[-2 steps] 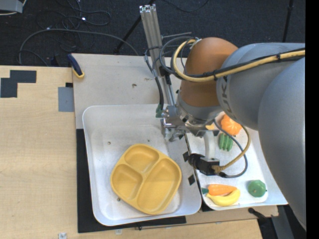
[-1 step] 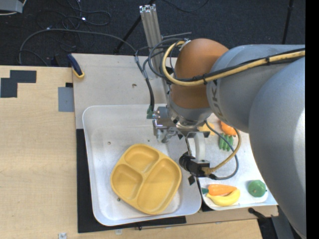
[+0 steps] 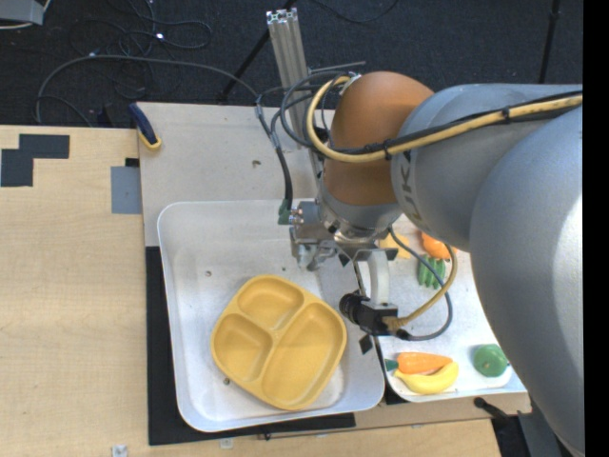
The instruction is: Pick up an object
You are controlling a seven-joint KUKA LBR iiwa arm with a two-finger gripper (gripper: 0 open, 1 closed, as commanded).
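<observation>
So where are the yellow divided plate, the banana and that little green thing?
yellow divided plate [image 3: 303, 350], camera view, bare floor of its largest compartment
banana [image 3: 433, 381], camera view, middle of its yellow curve
little green thing [image 3: 489, 360], camera view, its centre

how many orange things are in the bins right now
2, both in the right bin: one orange thing beside the arm, another near the front edge. The arm may hide more.

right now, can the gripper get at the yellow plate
Probably yes. The gripper hangs over the left bin, close by the plate, and nothing lies on the plate or between the two.
</observation>
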